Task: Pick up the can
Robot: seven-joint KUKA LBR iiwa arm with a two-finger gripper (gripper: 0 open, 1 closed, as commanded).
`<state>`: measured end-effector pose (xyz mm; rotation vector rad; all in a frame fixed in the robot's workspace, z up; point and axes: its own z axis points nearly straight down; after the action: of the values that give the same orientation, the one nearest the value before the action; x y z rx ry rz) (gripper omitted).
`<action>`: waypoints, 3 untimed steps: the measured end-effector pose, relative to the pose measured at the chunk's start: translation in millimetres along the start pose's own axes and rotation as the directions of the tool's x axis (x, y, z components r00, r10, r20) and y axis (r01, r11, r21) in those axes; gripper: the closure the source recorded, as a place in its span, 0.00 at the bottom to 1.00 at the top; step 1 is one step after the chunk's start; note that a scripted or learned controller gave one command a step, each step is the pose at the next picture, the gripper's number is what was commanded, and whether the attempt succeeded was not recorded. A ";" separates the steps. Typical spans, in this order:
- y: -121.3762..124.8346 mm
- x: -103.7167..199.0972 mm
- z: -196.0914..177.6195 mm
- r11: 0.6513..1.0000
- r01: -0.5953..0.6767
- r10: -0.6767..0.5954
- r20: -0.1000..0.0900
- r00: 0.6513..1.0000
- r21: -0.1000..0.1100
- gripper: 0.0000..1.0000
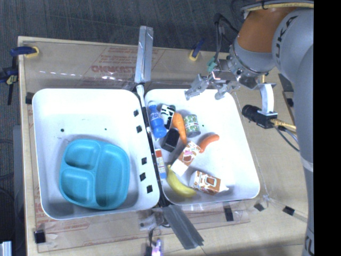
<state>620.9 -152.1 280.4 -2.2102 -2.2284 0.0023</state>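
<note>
Reaching in from the right, my arm [277,31] hangs above the far edge of the right bin [245,159]. My pincer [209,89] is released: two grey fingers stand apart over the bin's far rim, with nothing between them.

Biggest on the bench are the two white bins. In the left bin [48,111] lies a blue tray [95,173] with compartments. The right bin holds a heap of small things. A yellow banana [178,185] lies at the near wall, beside a brown and white carton [205,182]; its print is too small to read. A second small carton [187,156] lies next to an orange sausage [208,141]. A blue bottle [156,120] rests along the wall between the bins, near a carrot [179,126] and a black block [171,139].

The can [191,124] is smallest, green-labelled, just right of the carrot. It seems tilted, its long axis running roughly from far to near. I cannot read its label.
</note>
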 end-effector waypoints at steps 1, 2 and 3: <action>-32.1 -25.3 136.8 0.999 -0.042 0.042 0.001 0.999 0.002 0.00; -10.4 -32.5 145.9 0.992 -0.124 0.124 0.002 0.992 -0.004 0.00; 7.2 -32.5 177.1 0.996 -0.092 0.092 0.001 0.996 -0.004 0.00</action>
<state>627.8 -184.3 103.3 -2.3131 -2.1267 0.0003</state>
